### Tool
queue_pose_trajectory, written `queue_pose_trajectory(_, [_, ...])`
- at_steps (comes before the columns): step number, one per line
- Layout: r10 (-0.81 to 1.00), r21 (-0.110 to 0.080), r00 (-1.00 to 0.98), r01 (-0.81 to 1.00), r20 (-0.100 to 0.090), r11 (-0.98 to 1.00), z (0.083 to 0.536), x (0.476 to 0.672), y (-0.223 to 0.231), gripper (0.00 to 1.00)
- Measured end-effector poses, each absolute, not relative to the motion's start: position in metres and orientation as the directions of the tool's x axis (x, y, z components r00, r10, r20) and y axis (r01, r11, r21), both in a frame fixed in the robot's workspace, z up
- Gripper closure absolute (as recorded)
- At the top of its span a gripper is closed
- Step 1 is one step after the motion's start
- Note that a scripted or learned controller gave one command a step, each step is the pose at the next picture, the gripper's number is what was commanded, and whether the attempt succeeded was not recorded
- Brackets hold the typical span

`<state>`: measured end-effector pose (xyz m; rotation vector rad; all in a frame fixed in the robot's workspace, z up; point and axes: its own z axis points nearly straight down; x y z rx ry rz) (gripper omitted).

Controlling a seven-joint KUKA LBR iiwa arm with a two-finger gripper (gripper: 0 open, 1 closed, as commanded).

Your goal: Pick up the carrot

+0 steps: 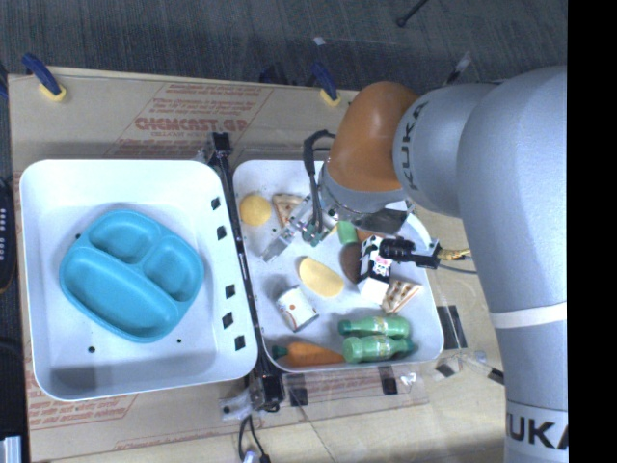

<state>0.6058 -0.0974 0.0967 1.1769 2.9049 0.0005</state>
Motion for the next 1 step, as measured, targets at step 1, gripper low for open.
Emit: queue_pose_trajectory(1, [0.327, -0.001, -0.945, 0.327, 0.013, 0.945, 0.0962, 0.6163, -0.1444, 0.0])
